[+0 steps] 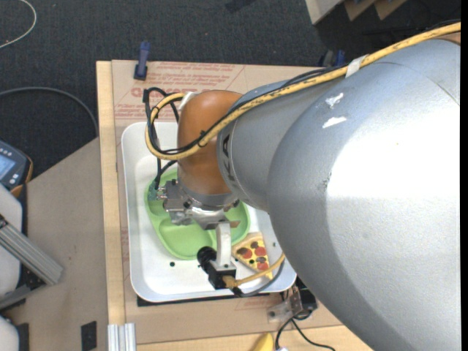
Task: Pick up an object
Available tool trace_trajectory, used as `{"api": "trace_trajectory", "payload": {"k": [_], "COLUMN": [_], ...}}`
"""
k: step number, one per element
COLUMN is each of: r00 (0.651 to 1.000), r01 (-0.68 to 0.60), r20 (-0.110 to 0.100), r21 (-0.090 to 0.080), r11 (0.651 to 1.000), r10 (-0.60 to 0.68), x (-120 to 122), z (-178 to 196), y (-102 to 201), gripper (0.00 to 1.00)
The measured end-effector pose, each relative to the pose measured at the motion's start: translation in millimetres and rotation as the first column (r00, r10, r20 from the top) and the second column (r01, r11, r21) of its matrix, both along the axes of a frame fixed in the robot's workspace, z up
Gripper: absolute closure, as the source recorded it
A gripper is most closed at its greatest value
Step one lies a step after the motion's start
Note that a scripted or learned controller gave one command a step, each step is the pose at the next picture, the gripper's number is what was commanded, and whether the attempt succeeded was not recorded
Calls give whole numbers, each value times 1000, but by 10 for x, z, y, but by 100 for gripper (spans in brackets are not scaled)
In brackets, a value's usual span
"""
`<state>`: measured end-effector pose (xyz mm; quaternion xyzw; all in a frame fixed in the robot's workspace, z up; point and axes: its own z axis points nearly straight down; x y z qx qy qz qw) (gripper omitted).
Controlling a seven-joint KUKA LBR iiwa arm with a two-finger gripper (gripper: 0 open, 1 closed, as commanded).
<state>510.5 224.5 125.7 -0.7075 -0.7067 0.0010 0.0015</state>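
My gripper (191, 212) hangs low over the left white bin (137, 225), under the orange wrist band and the grey arm that covers the right of the view. Directly beneath it lies a flat light-green object (179, 238), spread over the middle of the bin; the gripper looks down onto its upper part. A darker green piece (155, 193) peeks out at the green object's left edge. A toy pizza slice (253, 253) with red dots lies just right of the gripper, near the bin's front right corner. The arm hides the gripper's tips.
The arm hides the right bin. A small dark speck (172, 263) sits on the bin floor near the front. The brown bench top (110, 196) frames the bin, with a blue clamp (141, 58) at its far left corner.
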Motion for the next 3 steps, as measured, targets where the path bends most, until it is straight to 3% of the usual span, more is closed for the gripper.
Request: {"api": "trace_trajectory", "payload": {"k": [1,2,3], "r00": [1000,1000,1000], "r01": [1,3,0], "r20": [10,8,-2], "r21": [2,-1,6], "r11": [1000,1000,1000], "r10": [-1,-3,0], "x": [-307,14,552], "z": [-401,-19,-175], "y": [-61,-376,-855], "gripper": [100,100,100]}}
